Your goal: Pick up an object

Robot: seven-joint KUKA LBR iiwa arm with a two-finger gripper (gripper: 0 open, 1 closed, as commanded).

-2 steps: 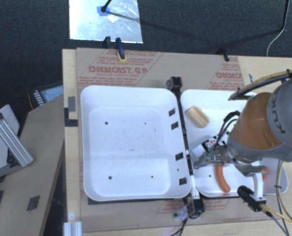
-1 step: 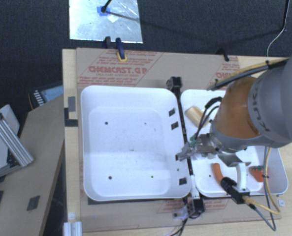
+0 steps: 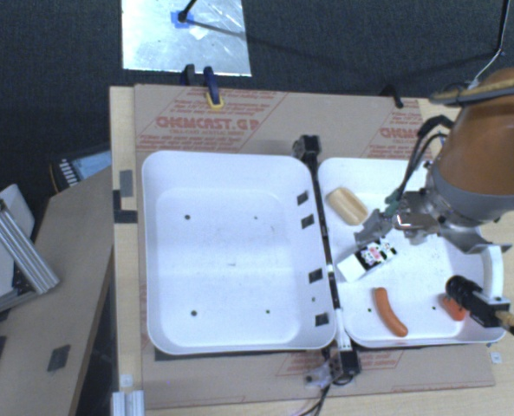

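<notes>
Pincer hangs low over one white bin; whether it is apart or together cannot be told. The neighbouring bin lies to the pincer's left in the view. A white carton, printed with black and pink marks and lying askew, sits just below the pincer. A tan block rests just above and to its left. An orange sausage lies farther below, and a small orange piece lies to the lower right.
</notes>
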